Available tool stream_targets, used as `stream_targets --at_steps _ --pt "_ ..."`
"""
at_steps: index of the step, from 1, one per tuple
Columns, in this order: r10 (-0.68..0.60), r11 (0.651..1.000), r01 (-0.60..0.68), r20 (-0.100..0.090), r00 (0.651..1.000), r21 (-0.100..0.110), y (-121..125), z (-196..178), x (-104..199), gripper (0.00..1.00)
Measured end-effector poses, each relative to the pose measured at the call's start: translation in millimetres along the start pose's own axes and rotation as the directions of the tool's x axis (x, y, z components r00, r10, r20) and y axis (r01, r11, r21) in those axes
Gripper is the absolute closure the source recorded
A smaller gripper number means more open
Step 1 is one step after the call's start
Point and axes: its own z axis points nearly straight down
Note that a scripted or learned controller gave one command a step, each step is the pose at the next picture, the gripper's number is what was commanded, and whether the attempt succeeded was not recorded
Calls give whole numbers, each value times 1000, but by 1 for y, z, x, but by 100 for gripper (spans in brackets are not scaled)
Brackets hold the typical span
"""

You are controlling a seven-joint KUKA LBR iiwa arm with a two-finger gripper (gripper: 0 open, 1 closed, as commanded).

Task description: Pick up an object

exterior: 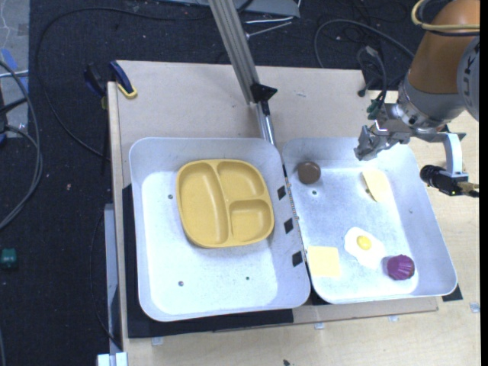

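Clearly, the thing that matters most is how the gripper (364, 149) stands to the pale yellow wedge (375, 184) in the right bin (427, 212). The gripper hangs over the far edge of this bin, and the wedge lies just beside it, a little toward the near side of the bench. The long axis of the wedge runs roughly from the far side to the near side, slightly slanted. Whether the fingers are spread or closed I cannot tell, because they look dark and small; nothing is seen between them.

I take the wedge as landmark for the other things. The brown round piece (308, 173) lies left of it, near the bin wall. The fried egg toy (363, 245), white with a yellow centre and flat, lies nearer to the camera than the wedge. The purple ribbed piece (399, 267) touches or almost touches the egg on its right. The yellow square slice (323, 261), thin and smooth, lies left of the egg. Far to the left of the wedge, in the left bin (152, 227), rests a yellow divided plate (225, 203) with three compartments, of smooth plastic.

In my judgement the wedge is the nearest candidate; the gripper needs a short descent, with the fingers set across its narrow side.
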Motion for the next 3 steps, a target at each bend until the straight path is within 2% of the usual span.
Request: stream_targets --at_steps 1,3 --pt "-4 1000 4 -2 1000 4 0 -4 46 100" --pt "-4 1000 4 -2 1000 7 -29 7 142 100"
